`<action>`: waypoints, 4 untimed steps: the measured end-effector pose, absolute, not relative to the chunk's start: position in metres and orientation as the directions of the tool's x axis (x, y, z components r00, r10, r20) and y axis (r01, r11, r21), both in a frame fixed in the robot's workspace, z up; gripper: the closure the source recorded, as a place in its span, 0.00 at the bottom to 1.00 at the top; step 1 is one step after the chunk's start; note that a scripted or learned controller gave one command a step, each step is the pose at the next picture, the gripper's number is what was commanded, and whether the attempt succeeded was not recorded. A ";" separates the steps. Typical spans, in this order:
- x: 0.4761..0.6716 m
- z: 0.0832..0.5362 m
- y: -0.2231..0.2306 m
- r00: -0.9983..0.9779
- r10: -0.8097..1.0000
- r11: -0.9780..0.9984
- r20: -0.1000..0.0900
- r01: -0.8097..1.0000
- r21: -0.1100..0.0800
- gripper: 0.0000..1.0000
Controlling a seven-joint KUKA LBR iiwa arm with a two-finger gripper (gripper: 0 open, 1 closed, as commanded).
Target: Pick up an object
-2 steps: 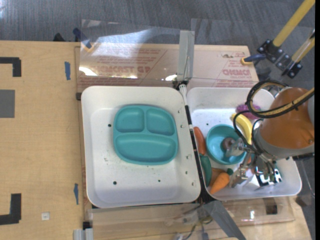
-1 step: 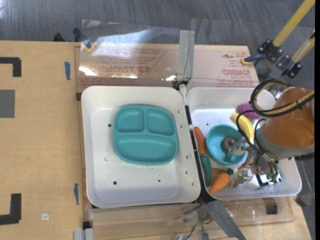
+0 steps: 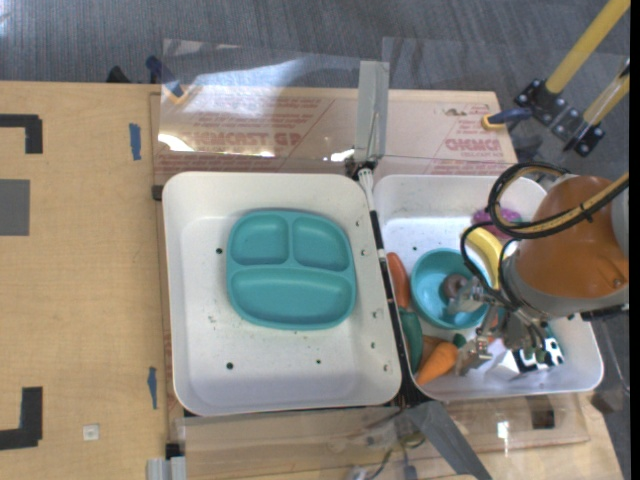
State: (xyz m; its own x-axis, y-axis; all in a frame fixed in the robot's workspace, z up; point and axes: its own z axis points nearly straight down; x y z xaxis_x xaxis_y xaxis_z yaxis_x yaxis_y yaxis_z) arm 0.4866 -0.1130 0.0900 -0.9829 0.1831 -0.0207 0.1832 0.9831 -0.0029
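my pincer (image 3: 487,340) hangs low in the right bin (image 3: 425,223), its grip state i cannot tell, with the orange carrot (image 3: 436,362) just beside it toward the left bin (image 3: 190,268), long axis slanting along the near wall, the closest thing to take.

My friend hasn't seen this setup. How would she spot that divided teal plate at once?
Find the two white bins side by side and take the left bin. The teal plate lies flat in its middle, alone there. Unlike the round teal bowl in the crowded right bin, it has three compartments.
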 end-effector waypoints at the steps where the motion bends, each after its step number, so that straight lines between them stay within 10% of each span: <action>1: 0.486 0.089 -0.125 -0.991 0.132 0.991 -0.018 0.132 0.003 0.00; 3: 0.486 0.089 -0.147 -0.986 0.164 0.986 -0.018 0.164 0.003 0.00; 4: 0.493 0.103 -0.146 -0.986 0.161 0.987 -0.037 0.161 0.002 1.00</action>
State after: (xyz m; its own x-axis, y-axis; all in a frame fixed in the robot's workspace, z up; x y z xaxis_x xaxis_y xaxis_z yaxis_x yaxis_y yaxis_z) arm 0.4933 -0.1463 0.1027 -0.9863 0.1606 -0.0369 0.1607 0.9870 0.0020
